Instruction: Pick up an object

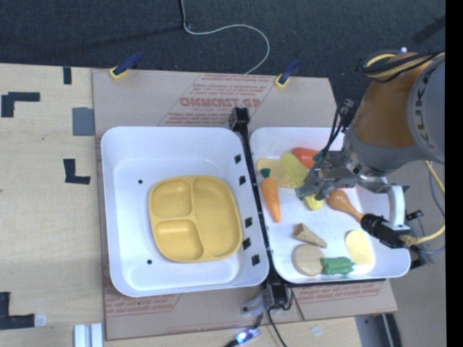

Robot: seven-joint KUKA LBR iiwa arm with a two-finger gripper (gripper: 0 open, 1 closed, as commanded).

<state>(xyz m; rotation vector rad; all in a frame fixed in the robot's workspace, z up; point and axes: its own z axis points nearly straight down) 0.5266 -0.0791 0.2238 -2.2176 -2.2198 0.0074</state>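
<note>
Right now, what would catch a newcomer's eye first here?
Probably the yellow tray, sitting alone in the left bin. Next, the grey and orange arm reaching in from the right, its gripper low over the toy food in the right bin: a carrot, a green piece and others.

In the right bin (405, 270), toy food is crowding most of the floor. The carrot (271, 198) is lying along the left wall, beside the divider (251, 186). The arm (394, 114) is hanging over the upper right part, and the gripper (317, 183) is sitting low among the yellow-green piece (292, 169), the red piece (304, 154) and the drumstick (344, 203). Toward the front, the wedge (308, 233), the round tan piece (308, 259), the green piece (337, 265) and the pale yellow piece (359, 246) are lying close together. A bare strip is showing between the carrot and the wedge. In the left bin (116, 157), the yellow divided plate (194, 217) is taking up the middle, leaving open floor around it.
</note>
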